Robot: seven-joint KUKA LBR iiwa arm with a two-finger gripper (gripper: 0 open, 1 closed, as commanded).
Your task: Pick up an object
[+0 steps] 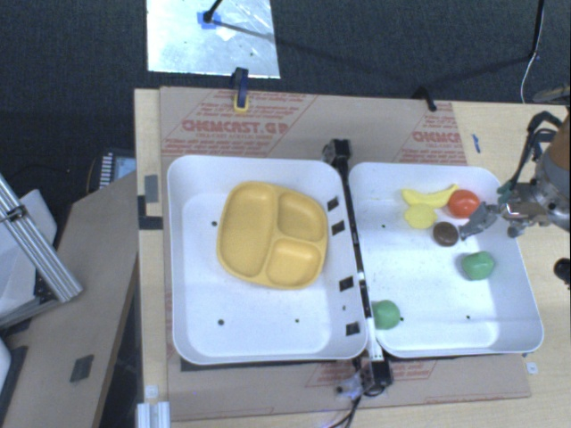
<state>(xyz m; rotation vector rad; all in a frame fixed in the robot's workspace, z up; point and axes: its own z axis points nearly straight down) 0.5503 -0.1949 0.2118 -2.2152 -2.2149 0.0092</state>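
Camera view: the metal gripper (pixel 489 218) hangs over the right bin (pixel 500 328), fingers spread, grasping nothing, just right of a round brown object (pixel 445 234) beside an orange ball (pixel 462 203).

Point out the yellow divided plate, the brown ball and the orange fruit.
yellow divided plate (pixel 270 234): camera view, on the ridge between its compartments.
brown ball (pixel 444 234): camera view, its top.
orange fruit (pixel 462 203): camera view, its rounded upper side.
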